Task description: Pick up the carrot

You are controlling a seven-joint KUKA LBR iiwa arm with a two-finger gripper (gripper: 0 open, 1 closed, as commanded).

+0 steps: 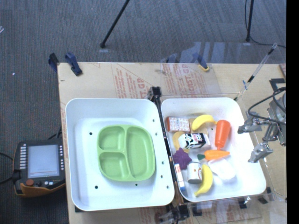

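Just right of the orange bottle, I'm eyeing the carrot lying flat. It's looking light, stiff, slick; I'm favouring its thick middle. My gripper is hanging wide, holding nothing.

Two bins sat side by side on the table. The left bin held a divided plate near its middle. The right bin held the rest: a carrot lay near the centre, a bottle just behind it, a banana left of the bottle, and a second banana toward the front. The gripper hung at the right bin's right edge. A handheld screen unit lay on the floor left of the table.
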